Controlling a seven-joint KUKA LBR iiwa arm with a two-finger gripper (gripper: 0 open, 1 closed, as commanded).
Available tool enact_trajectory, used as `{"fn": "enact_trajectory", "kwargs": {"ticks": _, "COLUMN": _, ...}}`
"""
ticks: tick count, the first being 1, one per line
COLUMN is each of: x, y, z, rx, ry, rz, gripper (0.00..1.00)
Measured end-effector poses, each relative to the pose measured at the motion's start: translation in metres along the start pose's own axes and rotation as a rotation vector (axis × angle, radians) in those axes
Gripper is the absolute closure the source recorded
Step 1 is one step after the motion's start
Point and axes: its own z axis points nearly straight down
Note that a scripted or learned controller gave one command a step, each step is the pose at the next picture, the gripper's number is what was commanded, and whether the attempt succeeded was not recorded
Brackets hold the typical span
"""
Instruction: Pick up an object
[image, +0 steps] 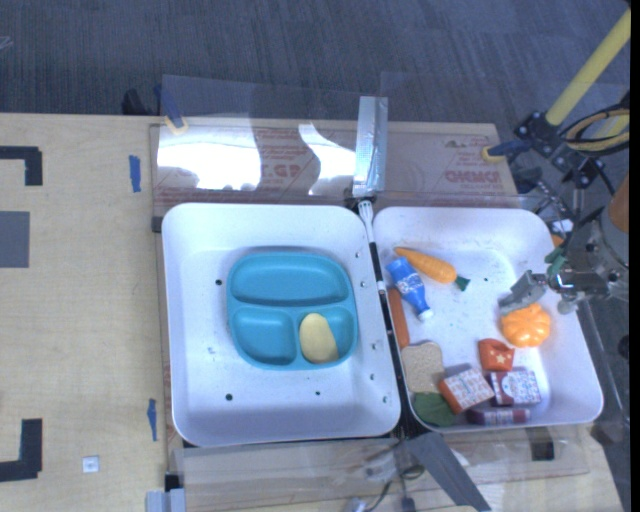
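Orange pumpkin-shaped toy (526, 325) lies in the right shallow white bin (470, 225), near its right wall, just below the grey two-finger gripper (535, 290). We see the gripper reaching in from the right, low over the bin and just above the pumpkin; whether its fingers are spread or pressed together we cannot tell, and nothing is seen between them. We note in the same bin an orange plastic carrot (426, 264) near the top, a small blue bottle with a white cap (409, 286) just below it, a tan slice of toy bread (423, 366), a red-and-white toy box (464, 388) and a red toy piece (494, 354). The left shallow white bin (190, 330) holds a blue compartment tray (280, 290) with a yellow oval toy (318, 338) in its lower right compartment.
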Motion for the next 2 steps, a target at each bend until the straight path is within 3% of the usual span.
{"fn": "enact_trajectory", "kwargs": {"ticks": 1, "x": 0.030, "y": 0.056, "z": 0.091, "rx": 0.007, "ry": 0.002, "rz": -0.091, "gripper": 0.00}}
{"fn": "enact_trajectory", "kwargs": {"ticks": 2, "x": 0.048, "y": 0.129, "z": 0.149, "rx": -0.011, "ry": -0.006, "rz": -0.225, "gripper": 0.00}}
